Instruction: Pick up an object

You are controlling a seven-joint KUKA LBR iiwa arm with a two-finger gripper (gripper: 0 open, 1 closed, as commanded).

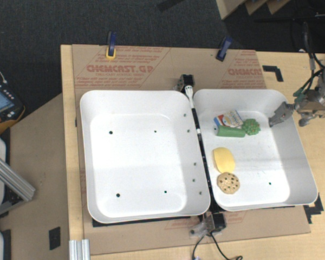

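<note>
The gripper point(290, 112) is seen at the right bin's point(292, 194) right edge; whether it is apart or together cannot be told. A cookie point(228, 183) lies in that bin's near-left part.

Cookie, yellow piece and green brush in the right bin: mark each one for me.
Cookie point(228, 183), camera view, middle of its round speckled face.
Yellow piece point(224, 159), camera view, middle of its top.
Green brush point(251, 127), camera view, on its round bristly head.
</note>
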